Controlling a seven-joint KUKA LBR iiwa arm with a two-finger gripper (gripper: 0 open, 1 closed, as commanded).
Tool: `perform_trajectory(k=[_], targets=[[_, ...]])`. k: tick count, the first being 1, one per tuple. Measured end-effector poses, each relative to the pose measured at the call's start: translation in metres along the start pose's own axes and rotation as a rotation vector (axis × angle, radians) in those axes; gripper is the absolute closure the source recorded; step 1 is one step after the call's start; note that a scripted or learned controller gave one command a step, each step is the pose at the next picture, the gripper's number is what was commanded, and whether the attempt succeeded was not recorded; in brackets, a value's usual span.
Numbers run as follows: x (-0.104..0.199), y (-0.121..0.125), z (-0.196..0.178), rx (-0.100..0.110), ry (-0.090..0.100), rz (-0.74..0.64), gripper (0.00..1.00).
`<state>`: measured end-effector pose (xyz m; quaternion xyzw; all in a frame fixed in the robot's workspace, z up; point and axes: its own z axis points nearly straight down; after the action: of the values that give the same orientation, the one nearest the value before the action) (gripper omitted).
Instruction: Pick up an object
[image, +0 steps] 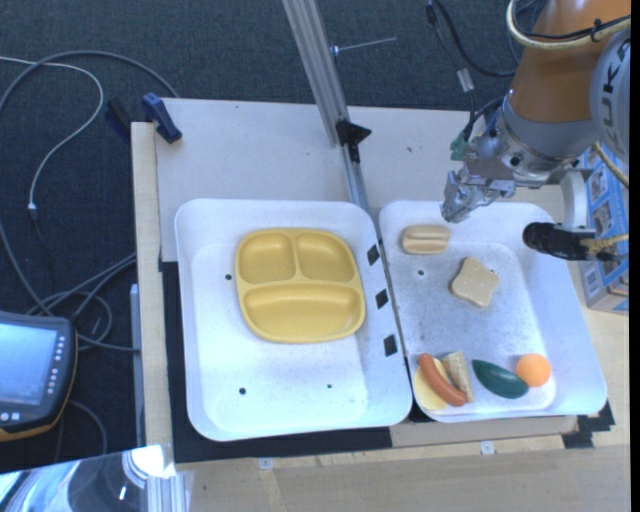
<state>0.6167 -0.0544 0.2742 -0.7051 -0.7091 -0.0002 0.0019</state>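
My gripper (455, 207) hangs over the far edge of the right bin (570, 320), just right of and above a tan hot-dog bun (426, 240). Nothing is seen between its fingers. A toast-like bread piece (475, 283) lies in the middle of the right bin. Along that bin's near edge lie a red sausage (439, 381), a pale wedge of food (458, 371), a dark green vegetable (499, 379) and an orange ball (534, 369).
The left bin (210, 330) holds a yellow divided plate (298, 284). A metal post (325, 70) rises behind the gap between the bins. Cables and a screen (30, 370) lie on the floor at the left.
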Motion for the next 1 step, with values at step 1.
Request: perform_trajectory(k=[1], targets=[[0.0585, -0.0198, 0.0149, 0.002, 0.001, -0.001, 1.00]])
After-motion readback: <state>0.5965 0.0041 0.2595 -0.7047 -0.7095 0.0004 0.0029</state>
